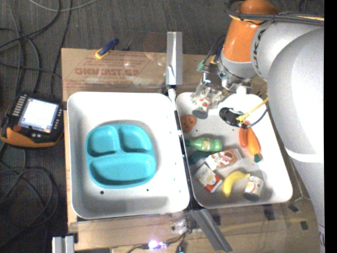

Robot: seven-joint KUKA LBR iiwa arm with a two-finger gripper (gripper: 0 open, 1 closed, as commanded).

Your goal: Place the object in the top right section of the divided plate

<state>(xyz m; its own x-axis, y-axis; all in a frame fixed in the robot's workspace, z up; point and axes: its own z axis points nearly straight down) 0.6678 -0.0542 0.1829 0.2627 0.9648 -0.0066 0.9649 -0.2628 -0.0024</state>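
The gripper (206,100) is hovering over the right bin's (274,191) far corner, beside a small orange fruit (189,122); grip state unclear; blue divided plate (122,155) is sitting in the left bin; descending squarely should help.

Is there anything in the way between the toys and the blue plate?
Yes. The bins' raised walls run between the food toys and the blue plate. The plate's top right section has nothing in it. The claw hangs over the right bin.

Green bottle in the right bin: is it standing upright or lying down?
Lying down. The green bottle rests on its side on the right bin floor, its yellow cap end pointing toward the carrot.
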